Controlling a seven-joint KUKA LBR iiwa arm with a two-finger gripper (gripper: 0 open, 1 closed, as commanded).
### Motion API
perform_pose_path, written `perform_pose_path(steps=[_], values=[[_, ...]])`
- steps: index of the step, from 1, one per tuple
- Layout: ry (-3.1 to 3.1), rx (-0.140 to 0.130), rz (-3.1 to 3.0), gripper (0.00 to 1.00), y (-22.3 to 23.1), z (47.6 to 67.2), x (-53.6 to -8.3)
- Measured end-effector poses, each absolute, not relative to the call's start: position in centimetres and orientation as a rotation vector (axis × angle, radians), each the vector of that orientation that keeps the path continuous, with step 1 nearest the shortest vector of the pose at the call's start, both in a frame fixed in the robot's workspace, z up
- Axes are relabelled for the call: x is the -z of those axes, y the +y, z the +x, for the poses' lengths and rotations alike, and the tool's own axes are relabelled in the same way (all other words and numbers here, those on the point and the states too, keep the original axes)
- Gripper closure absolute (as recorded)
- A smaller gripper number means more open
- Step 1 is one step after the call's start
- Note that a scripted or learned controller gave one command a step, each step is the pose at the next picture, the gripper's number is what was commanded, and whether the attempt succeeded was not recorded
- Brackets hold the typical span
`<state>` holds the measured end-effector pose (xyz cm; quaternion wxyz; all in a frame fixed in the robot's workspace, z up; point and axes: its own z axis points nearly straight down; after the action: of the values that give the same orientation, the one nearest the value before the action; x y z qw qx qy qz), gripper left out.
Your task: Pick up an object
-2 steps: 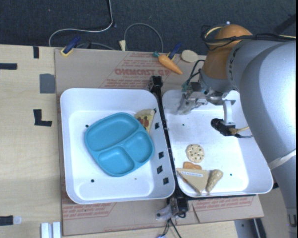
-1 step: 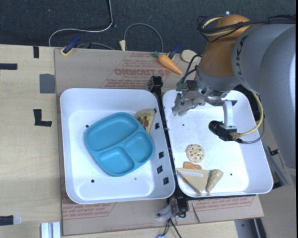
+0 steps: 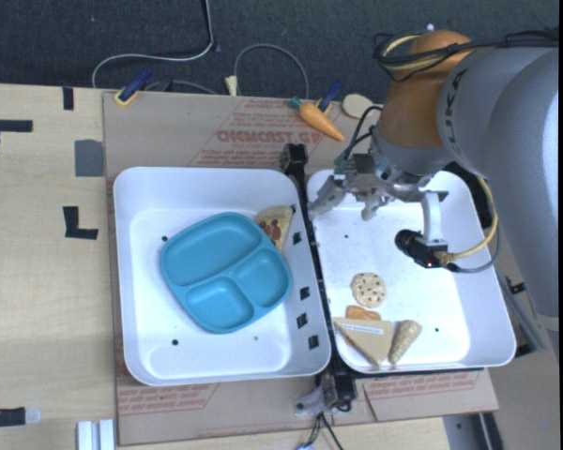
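Arm's orange-banded wrist, highest item; claw [image 3: 349, 192] beneath it over the right bin [image 3: 469, 350], fingers apart, holding nothing. Cookie [image 3: 367, 290]: below the claw, near, flat on the bin floor; likely light, stiff, crumbly; take across its edges. Sandwich wedge [image 3: 368, 337]: farther below. Blue tray [image 3: 226, 270]: left bin, well apart.

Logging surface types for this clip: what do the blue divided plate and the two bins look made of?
The blue three-compartment plate looks like moulded plastic, matte, with uniform colour and soft rounded ridges. The two shallow white bins look like smooth, slightly glossy plastic, with rounded corners and thin rims, though painted metal can't be excluded.
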<state>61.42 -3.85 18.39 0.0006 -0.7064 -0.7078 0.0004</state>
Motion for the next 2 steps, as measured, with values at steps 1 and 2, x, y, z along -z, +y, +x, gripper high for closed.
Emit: perform_pose_path(steps=[1,2], values=[[-2.226,0.002,-2.218,0.0,-2.3,66.4,-18.4],[-2.223,-0.003,-2.217,0.0,-0.3,64.7,-18.4]])
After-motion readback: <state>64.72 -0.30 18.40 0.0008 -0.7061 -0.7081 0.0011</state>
